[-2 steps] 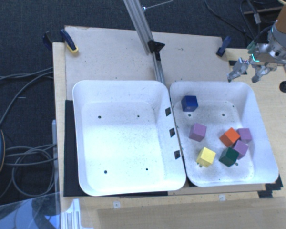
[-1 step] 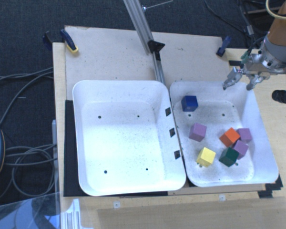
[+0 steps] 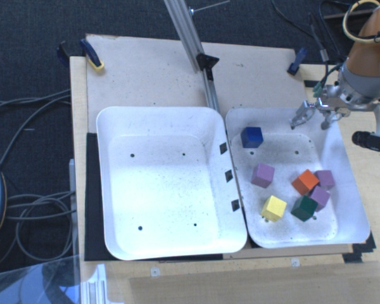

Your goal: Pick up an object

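Note:
In the right bin (image 3: 342, 170) lie several blocks: a blue block (image 3: 252, 137) near the far left, a purple block (image 3: 262, 175) in the middle, a yellow block (image 3: 273, 208) toward the front. At the right cluster an orange block (image 3: 305, 182), a green block (image 3: 303, 209) and two purple blocks (image 3: 322, 189). My gripper (image 3: 312, 119) hangs above the bin's far right corner, its fingers spread and pointing down with nothing between them. It is well apart from every block.
The left bin (image 3: 114, 138) sits beside the right one. A metal pole (image 3: 189, 30) slants over the bench's far side. Blue clamps (image 3: 92, 54) hold the board at its far corners. Cables lie on the floor to the left.

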You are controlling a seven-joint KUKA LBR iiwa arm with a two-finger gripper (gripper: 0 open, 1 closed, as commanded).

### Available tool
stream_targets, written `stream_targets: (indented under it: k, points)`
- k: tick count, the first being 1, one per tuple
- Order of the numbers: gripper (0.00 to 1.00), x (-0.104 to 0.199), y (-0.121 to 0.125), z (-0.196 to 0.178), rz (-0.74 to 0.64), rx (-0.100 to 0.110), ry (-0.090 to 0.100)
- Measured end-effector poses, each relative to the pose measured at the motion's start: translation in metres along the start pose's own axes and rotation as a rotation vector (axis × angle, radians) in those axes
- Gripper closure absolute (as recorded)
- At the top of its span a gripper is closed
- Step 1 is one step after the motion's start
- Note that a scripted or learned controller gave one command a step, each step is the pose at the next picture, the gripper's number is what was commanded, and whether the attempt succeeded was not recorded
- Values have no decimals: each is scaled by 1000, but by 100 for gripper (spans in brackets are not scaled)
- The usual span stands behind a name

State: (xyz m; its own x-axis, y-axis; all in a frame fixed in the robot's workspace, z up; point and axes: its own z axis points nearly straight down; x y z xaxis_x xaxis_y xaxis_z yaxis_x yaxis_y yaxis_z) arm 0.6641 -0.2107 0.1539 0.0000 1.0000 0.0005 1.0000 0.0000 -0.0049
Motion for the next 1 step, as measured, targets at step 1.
stream_targets:
  k: [1]
  points:
    - [0,1,0,53,-1,1,1]
